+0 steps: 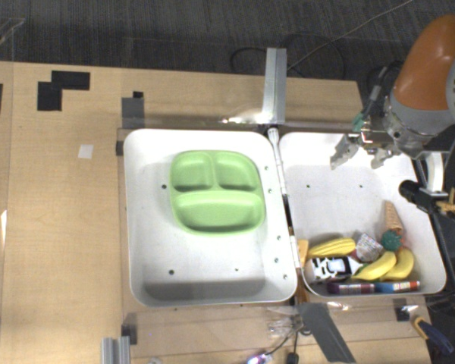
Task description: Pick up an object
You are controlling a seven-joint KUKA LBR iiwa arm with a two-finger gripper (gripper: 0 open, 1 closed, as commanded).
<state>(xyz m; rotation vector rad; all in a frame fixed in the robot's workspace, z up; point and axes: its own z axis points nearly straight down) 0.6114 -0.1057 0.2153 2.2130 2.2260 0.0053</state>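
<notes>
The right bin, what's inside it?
The right bin holds a heap in its near corner: two bananas, an ice-cream cone, markers. Whatever lies beneath the heap is covered.

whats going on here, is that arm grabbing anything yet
Not yet. The gripper hangs open over the far end of the right bin with nothing between its fingers. The objects, bananas among them, lie piled at that bin's near end. A green divided tray sits in the left bin.

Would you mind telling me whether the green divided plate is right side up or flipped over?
Right side up: the green divided plate in the left bin shows its three sunken compartments facing up.
</notes>
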